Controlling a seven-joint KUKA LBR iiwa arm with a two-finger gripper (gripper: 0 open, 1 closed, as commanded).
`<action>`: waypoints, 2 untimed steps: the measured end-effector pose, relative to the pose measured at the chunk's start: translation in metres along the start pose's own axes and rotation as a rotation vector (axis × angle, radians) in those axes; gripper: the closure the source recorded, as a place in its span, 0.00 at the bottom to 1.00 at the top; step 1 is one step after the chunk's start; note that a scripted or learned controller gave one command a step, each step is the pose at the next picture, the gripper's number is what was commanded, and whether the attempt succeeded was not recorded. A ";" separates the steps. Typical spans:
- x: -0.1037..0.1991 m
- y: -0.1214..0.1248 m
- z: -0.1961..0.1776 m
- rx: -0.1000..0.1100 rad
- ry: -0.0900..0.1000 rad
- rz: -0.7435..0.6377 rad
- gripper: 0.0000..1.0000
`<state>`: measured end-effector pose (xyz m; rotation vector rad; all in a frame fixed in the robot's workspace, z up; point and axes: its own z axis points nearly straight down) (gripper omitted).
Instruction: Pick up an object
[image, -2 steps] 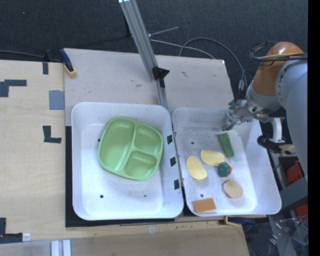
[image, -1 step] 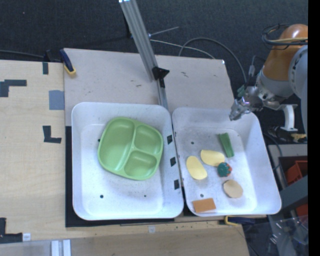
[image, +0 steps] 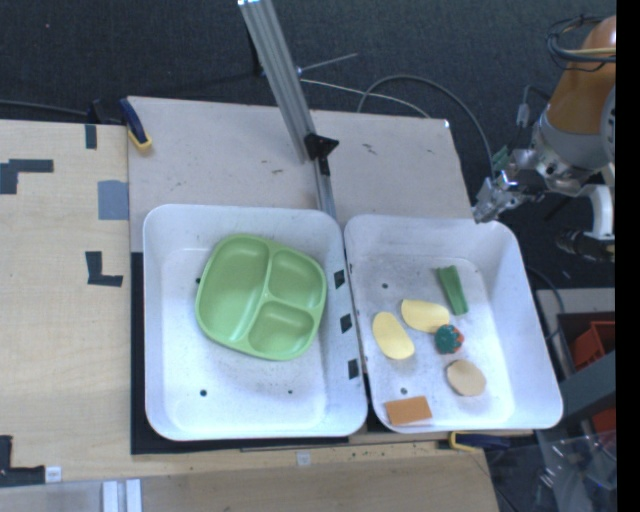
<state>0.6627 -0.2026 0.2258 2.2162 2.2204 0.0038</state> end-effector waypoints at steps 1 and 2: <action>0.000 0.001 -0.028 0.002 0.001 0.000 1.00; 0.053 -0.012 -0.035 0.005 0.002 -0.004 1.00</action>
